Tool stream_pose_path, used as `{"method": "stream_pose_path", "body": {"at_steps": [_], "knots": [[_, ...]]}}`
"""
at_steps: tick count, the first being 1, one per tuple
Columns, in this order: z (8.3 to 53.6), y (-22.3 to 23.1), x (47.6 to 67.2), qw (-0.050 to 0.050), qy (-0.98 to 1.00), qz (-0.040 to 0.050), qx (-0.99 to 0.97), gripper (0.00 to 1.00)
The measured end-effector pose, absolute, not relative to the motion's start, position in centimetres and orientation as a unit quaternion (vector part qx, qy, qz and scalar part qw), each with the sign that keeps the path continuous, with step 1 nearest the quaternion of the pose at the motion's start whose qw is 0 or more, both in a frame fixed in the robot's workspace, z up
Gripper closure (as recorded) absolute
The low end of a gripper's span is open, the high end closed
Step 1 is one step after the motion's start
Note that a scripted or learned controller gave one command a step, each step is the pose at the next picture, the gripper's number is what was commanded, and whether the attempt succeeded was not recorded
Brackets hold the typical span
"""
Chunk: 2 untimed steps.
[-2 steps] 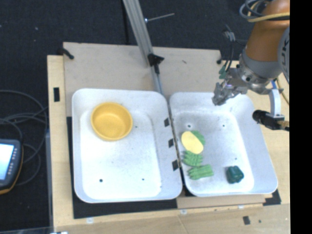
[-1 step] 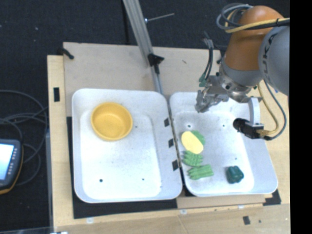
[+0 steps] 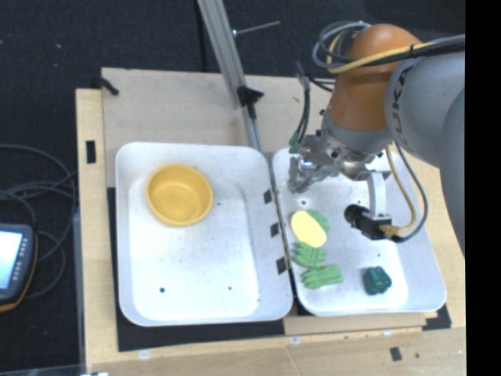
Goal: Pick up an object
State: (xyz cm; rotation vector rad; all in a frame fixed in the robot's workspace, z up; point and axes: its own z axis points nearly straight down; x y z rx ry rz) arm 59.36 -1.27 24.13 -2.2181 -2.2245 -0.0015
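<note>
In the right bin (image 3: 419, 276) lie a yellow oval object (image 3: 308, 229) on a green piece, a ribbed green object (image 3: 321, 276) below it, and a small dark green block (image 3: 377, 280) near the front right. My gripper (image 3: 301, 172) hangs over the bin's upper left part, just above the yellow object and apart from it. Nothing shows between its fingers. A yellow bowl (image 3: 180, 194) sits in the left bin (image 3: 196, 288), far from the gripper.
A slanted metal pole (image 3: 227, 53) rises behind the bins and ends at a black clamp near their shared corner. Cables loop off the wrist over the right bin. A black connector (image 3: 364, 220) hangs right of the yellow object.
</note>
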Motion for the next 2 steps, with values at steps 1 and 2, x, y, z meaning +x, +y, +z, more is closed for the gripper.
{"method": "stream_pose_path", "body": {"at_steps": [1, 2], "knots": [[24.7, 2.8, 58.0, 0.0, -0.708, -0.0008, -0.706, 1.0], [23.5, 8.1, 56.3, 0.0, -0.708, -0.0003, -0.706, 1.0]]}}
